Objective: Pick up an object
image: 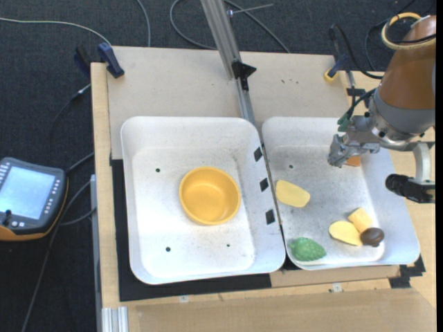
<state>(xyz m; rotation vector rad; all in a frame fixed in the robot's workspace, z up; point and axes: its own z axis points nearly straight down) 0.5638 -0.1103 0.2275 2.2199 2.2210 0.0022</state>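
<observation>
Two shallow white plastic bins sit side by side on the pale wooden tabletop [180, 75]. The left bin [138, 144] holds a round yellow plastic bowl [210, 195], upright near its middle. The right bin [304, 133] holds several small things: a flat pale-yellow oval piece [293, 194] near its left wall, a bumpy green lump [306, 248] in the near left corner, a yellow wedge-shaped piece [344, 232] toward the near right, a short yellow cylinder [359, 218] just beside that wedge, and a dark brown round piece [372, 236] touching the cylinder's near end.

From the right comes the grey arm with its orange band [408, 68], and its grey metal jaws [344, 154] are low over the far right part of the right bin. A small orange object [353, 161] shows just under and beside the jaws, partly hidden by them. Whether the jaws are apart or together cannot be told from this angle, nor whether the orange object lies between them or merely beneath.

A slanted aluminium post [220, 26] rises from the tabletop behind the bins, where the two meet. Blue clamps [109, 57] grip the tabletop's far corners. On the dark carpet to the left lies a grey and orange control pendant [28, 196] with a lit screen, and thin cables [104, 26] trail across the floor.
</observation>
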